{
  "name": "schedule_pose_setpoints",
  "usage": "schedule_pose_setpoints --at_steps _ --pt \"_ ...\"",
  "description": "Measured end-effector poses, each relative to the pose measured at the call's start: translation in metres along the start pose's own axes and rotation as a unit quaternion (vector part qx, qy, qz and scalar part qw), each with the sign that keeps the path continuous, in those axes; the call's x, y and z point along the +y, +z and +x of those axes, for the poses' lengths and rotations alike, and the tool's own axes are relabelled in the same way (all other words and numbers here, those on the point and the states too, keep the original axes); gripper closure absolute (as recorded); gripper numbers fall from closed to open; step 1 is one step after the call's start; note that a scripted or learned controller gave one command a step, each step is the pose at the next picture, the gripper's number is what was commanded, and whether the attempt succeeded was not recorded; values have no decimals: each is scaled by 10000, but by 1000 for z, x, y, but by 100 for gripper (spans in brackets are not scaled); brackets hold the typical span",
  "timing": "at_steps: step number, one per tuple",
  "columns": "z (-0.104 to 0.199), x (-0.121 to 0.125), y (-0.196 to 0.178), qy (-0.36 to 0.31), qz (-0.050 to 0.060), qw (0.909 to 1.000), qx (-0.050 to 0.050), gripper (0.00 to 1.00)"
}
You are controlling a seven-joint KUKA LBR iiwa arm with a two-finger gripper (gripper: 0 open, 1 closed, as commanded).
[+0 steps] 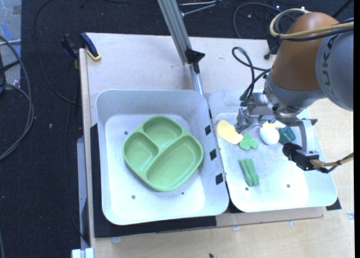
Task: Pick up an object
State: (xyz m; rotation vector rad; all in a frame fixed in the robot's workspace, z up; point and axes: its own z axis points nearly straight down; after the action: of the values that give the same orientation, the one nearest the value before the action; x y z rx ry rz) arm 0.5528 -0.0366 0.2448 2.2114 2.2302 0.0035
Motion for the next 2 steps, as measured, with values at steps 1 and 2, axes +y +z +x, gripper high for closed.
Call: schedule_pose_setpoints --at_steps 1,2 --pt "51 23 15 1 7 10000 -1 100" --pt "93 39 19 4 2 10000 -1 100"
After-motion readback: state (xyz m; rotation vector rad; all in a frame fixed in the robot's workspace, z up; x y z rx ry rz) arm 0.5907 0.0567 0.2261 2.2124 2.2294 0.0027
